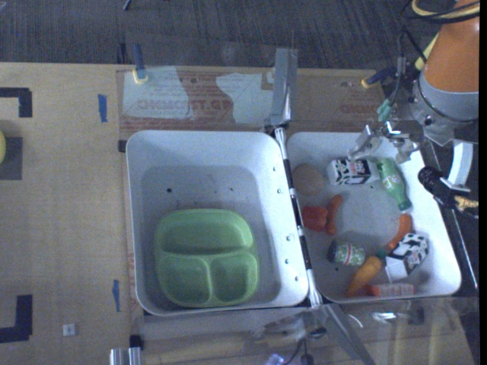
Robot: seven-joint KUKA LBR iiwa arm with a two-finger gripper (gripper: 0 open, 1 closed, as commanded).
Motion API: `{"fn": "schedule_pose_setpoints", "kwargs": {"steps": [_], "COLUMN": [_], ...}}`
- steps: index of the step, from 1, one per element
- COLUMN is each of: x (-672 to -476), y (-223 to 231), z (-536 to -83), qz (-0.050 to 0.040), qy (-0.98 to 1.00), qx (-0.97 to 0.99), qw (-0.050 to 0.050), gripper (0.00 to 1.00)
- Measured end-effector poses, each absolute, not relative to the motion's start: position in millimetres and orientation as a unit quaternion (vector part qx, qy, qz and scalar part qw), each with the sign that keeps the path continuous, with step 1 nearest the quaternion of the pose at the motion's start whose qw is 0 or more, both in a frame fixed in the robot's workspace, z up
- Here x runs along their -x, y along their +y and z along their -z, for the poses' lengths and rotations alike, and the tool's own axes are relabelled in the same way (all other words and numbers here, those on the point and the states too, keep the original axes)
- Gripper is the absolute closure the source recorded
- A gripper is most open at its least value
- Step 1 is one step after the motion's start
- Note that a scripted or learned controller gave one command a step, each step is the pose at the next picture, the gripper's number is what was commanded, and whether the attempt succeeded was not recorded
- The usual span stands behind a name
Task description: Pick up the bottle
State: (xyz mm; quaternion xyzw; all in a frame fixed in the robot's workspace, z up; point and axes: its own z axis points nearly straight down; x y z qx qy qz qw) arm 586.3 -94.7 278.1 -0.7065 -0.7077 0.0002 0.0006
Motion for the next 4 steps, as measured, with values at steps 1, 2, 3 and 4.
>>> {"fn": "schedule_pose_setpoints", "kwargs": {"steps": [1, 2, 3, 4], "x": [-560.5, -579.2, -625.1, -625.6], "y": [-180.8, -191.5, -177.3, -177.7], "z": [-232.1, -120.3, -94.5, -104.0], "qz": [0.0003, 0.0002, -0.0059, -0.0064], "qy": [-0.773, -0.767, -0.656, -0.657], "qx": [0.635, 0.642, 0.755, 0.754], "qw": [0.0, 0.0, 0.008, 0.006], "gripper": [0.0, 0.0, 0.0, 1.0]}}
